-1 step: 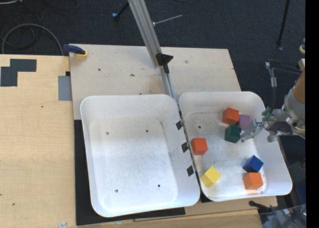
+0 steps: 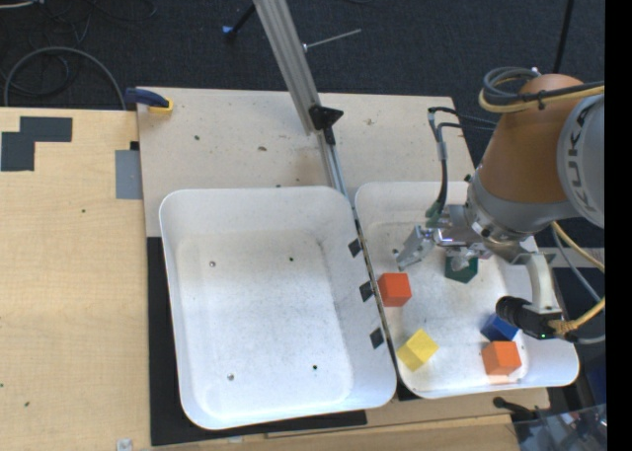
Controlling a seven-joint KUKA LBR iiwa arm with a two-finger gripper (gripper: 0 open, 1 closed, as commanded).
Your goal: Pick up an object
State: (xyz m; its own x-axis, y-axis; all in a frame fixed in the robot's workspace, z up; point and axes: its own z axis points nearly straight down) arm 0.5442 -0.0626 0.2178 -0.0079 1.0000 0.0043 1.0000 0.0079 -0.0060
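My gripper (image 2: 434, 256) hangs low over the right bin (image 2: 395, 197), near its middle, and it looks open. One grey finger (image 2: 409, 252) points down-left. A dark green block (image 2: 461, 268) lies right by the other side of the gripper, partly hidden under the wrist; I cannot tell whether they touch. An orange cube (image 2: 395, 288) sits just below-left of the gripper, near the bin's left wall. A yellow block (image 2: 419, 349) lies nearer the front. A blue block (image 2: 499, 328) and another orange cube (image 2: 502, 357) rest in the front right corner.
The left bin (image 2: 197, 212) lies beside the right one, with black clips (image 2: 366, 290) on the shared wall. A slanted aluminium bar (image 2: 292, 54) rises behind the bins. Cables (image 2: 439, 158) hang off the arm over the right bin's back.
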